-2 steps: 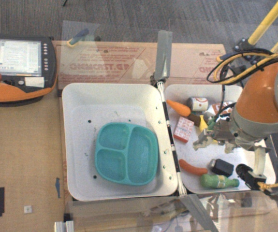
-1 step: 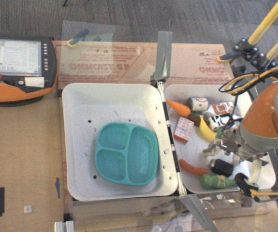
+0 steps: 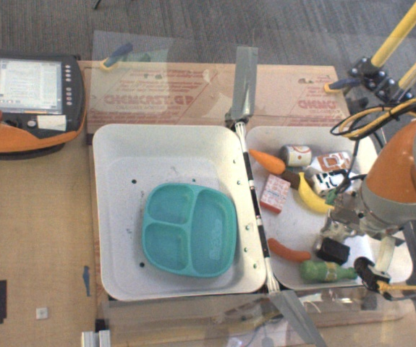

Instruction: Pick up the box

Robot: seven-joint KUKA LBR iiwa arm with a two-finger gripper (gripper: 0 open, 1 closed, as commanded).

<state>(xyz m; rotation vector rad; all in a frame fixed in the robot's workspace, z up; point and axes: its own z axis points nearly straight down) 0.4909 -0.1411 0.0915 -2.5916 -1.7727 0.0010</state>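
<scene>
A small pink and white box (image 3: 275, 193) lies in the right bin (image 3: 294, 269), near its left wall. My gripper (image 3: 334, 236) hangs over the right part of that bin, to the right of the box and well apart from it. It is just below a banana (image 3: 310, 195) and above a green bottle (image 3: 326, 271). Nothing can be seen held in it.
The right bin also holds a carrot (image 3: 267, 160), a small can (image 3: 296, 155), a white and brown carton (image 3: 333, 163) and a red sausage (image 3: 289, 250). In the left bin (image 3: 113, 157) lies a teal divided plate (image 3: 190, 229). A teach pendant (image 3: 27, 100) sits at the far left.
</scene>
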